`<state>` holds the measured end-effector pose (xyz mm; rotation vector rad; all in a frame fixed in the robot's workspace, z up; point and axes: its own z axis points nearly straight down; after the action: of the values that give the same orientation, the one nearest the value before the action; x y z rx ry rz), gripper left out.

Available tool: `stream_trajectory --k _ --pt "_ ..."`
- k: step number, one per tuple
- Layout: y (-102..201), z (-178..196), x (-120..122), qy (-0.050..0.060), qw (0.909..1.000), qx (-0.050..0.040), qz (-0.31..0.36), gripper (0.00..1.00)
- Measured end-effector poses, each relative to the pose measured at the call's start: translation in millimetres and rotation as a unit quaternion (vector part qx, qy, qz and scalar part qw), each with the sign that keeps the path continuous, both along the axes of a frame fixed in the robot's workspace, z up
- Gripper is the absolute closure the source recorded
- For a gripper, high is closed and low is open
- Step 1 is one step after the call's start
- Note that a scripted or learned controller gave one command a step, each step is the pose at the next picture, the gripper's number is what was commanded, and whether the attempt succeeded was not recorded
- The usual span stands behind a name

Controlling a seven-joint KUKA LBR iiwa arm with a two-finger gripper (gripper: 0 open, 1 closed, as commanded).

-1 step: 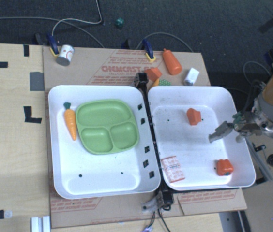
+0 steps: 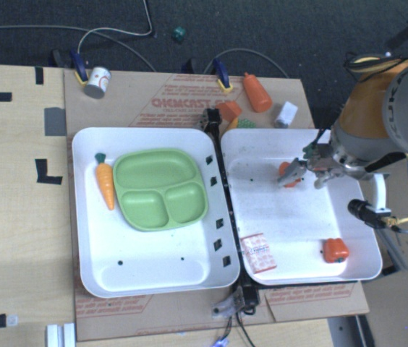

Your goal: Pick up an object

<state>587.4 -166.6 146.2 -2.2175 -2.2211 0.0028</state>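
Red-white packet [image 2: 257, 252] beside orange block [image 2: 335, 249]

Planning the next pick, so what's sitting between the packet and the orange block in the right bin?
Nothing: the camera view shows bare white bin floor between the packet and the orange block.

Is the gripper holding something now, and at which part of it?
It cannot be told: the gripper is at a small orange piece in the right bin, but a hold is unclear.
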Motion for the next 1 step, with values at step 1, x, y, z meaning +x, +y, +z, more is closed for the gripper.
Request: stream_trajectory --k 1 --pt "-8.3 -59.3 48.8 -0.004 1.0000 -0.0009 0.000 0.00"
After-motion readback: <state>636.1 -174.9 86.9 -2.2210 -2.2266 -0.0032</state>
